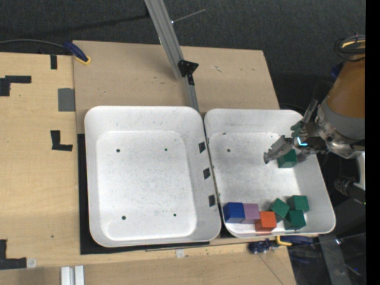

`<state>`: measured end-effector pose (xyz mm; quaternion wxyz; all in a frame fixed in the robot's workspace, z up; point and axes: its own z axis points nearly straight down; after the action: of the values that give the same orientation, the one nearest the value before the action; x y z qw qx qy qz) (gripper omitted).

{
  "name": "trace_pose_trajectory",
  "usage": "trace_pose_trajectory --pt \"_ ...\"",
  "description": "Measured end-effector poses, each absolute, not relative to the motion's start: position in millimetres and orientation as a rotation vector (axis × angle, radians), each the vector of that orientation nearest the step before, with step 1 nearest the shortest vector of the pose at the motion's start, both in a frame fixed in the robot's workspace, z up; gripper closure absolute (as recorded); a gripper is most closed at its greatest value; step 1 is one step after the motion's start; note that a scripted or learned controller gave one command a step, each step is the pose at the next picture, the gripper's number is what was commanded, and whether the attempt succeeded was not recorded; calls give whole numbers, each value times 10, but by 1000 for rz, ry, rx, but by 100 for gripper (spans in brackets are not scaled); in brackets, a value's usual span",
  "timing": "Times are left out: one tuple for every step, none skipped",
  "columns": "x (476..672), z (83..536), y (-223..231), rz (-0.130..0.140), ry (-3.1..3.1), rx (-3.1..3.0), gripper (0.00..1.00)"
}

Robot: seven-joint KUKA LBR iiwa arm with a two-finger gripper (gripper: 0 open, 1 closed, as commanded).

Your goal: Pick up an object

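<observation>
Both bins are white, the left bin [145, 177] and the right bin [249, 159] faintly speckled; the near-right corner holds a blue cube [234, 211], lilac block [252, 211], orange cube [268, 220] and green blocks [291, 209]; another green block [288, 158] lies farther off; the arm [350, 97] shows orange over grey.

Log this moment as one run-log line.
gripper: over right bin | green block: at fingertips, grasp unclear | other blocks: near edge

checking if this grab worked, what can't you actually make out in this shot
- Gripper and green block, camera view: they overlap, so whether the block sits between the fingers or just beside them cannot be told.
- Arm, camera view: cut off by the right edge.
- Blocks in the right bin's near corner, such as the green one: packed tight, partly hiding each other.
</observation>
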<state>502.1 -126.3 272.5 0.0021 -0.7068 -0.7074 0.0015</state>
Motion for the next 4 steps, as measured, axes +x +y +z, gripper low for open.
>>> trace_pose_trajectory --pt "5029 2745 -1262 0 -2223 -2219 0" --pt "5021 2140 -1337 8 -2216 -2218 0" --pt "5042 1697 -1309 6 -2218 -2218 0" --pt "4999 1052 -1318 8 -2216 -2216 0"
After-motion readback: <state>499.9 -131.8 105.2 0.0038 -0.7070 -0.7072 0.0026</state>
